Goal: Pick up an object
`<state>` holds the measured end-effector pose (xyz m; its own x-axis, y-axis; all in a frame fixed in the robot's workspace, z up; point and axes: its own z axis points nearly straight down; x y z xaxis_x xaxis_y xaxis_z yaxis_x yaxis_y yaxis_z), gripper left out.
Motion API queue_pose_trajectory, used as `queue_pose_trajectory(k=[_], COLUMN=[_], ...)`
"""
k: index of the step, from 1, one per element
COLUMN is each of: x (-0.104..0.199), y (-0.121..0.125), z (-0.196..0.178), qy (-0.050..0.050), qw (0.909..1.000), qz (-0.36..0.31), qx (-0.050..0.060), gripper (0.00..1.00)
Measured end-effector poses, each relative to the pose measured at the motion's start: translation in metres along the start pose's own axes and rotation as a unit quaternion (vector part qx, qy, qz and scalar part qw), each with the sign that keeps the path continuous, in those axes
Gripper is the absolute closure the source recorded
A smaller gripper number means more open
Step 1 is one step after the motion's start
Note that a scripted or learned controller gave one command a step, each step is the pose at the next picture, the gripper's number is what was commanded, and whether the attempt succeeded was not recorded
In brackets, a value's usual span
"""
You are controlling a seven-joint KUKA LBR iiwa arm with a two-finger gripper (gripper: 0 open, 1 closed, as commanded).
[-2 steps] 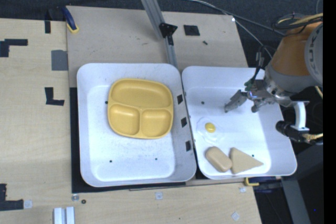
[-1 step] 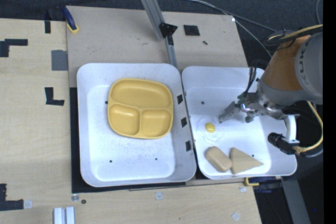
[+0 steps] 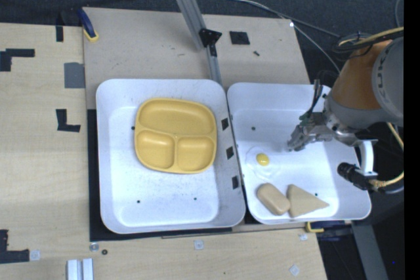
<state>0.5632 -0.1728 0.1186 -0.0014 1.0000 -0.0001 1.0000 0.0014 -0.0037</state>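
In the camera view we see our gripper (image 3: pixel 300 140) low in the right white bin (image 3: pixel 275 98); whether it is spread or pressed together we cannot tell. Just left of it lies a small round yellow object (image 3: pixel 262 159); near the front edge lie a tan rounded block (image 3: pixel 272 199) and a tan wedge (image 3: pixel 305 200). These look light and stiff; we would pinch the wedge across its flat sides. A yellow compartment plate (image 3: pixel 176 135) fills the left bin (image 3: pixel 115 160). No writing is readable.

The arm (image 3: pixel 387 85) is grey, with a broad orange band (image 3: pixel 357 82) above a rounded grey wrist. Thin yellow and dark cables (image 3: pixel 367 39) loop beside the band. The claw (image 3: pixel 300 139) is small, dark grey metal.
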Motion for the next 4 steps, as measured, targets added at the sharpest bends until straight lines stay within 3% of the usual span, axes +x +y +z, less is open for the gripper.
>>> queue_pose_trajectory(k=[2, 4], x=[-0.005, 0.109], y=[-0.004, -0.019], z=[-0.098, -0.113], qy=[-0.001, 0.001], qw=[1.0000, 1.0000], qz=[0.000, -0.003], qx=[-0.004, -0.002], gripper=[1.00, 1.00])
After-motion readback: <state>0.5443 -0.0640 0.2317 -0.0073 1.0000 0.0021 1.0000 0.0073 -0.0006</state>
